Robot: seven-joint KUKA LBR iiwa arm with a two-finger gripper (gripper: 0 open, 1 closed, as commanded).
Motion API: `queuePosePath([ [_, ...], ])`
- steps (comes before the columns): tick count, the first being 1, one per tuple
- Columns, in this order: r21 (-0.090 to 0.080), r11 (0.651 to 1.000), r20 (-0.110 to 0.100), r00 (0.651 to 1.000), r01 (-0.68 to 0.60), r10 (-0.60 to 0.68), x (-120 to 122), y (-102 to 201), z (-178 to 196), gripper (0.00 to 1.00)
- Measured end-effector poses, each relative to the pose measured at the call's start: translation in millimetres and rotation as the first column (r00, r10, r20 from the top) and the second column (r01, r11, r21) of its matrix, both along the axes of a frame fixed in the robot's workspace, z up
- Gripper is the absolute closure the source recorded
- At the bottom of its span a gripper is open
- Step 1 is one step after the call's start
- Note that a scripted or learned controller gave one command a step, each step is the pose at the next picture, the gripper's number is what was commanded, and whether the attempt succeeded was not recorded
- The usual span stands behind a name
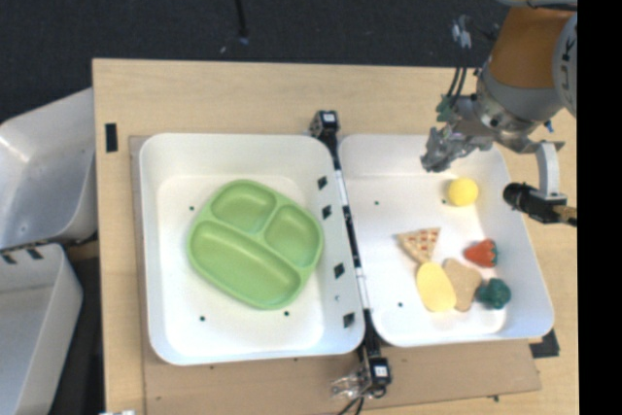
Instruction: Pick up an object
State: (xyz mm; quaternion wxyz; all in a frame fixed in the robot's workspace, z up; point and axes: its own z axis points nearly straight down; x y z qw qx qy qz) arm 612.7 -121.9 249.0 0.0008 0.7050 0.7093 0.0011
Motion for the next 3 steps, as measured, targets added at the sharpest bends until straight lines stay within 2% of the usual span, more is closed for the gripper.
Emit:
queuePosePath([
  [2, -0.001, 1.0, 0.0, 1.0, 0.001, -0.001, 26, 117, -6, 1.0],
  [3, 0.001, 1.0, 0.0, 1.0, -0.002, 0.002, 34, 175, 3, 1.0],
])
